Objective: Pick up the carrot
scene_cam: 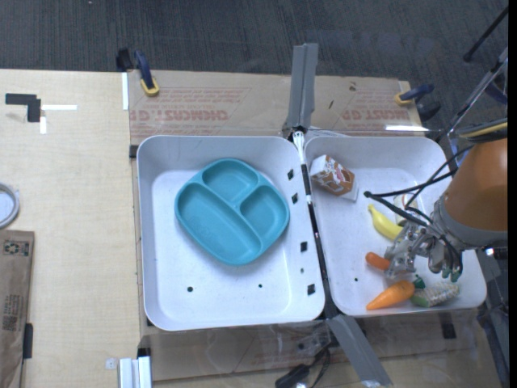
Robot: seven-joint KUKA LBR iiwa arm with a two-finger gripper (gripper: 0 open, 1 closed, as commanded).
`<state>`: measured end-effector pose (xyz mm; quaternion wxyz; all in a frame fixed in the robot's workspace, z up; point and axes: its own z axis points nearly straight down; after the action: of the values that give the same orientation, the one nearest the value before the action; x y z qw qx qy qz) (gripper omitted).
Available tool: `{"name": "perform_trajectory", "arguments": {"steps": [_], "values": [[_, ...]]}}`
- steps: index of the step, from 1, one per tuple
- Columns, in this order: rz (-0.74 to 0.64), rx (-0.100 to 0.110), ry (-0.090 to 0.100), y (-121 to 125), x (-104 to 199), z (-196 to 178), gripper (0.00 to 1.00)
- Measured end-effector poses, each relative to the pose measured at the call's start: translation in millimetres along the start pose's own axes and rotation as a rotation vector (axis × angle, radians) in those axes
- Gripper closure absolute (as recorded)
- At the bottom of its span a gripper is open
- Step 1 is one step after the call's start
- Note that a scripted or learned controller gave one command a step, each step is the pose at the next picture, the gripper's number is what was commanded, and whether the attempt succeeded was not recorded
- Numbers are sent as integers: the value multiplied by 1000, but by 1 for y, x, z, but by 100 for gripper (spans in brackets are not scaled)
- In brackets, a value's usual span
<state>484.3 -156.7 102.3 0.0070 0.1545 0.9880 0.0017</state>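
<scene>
Camera view: I read both bins from above.
Carrot [390, 295]: near edge of right bin [352, 293], lying flat, free of the fingers.
Gripper [414, 257]: just above carrot; can't tell its state.
Banana [385, 222]: behind gripper.
Teal plate [232, 210]: left bin [161, 281].

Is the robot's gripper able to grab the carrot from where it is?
Probably yes. The gripper hovers just above the carrot in the right bin, and nothing covers the carrot, though a small orange piece lies close by.
</scene>
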Motion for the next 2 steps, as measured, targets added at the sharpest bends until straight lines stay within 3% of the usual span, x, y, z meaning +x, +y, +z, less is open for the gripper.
{"name": "perform_trajectory", "arguments": {"steps": [1, 2], "values": [[0, 0, -4, 0, -1, -1, 0], [3, -2, -4, 1, -2, -9, 100]]}}
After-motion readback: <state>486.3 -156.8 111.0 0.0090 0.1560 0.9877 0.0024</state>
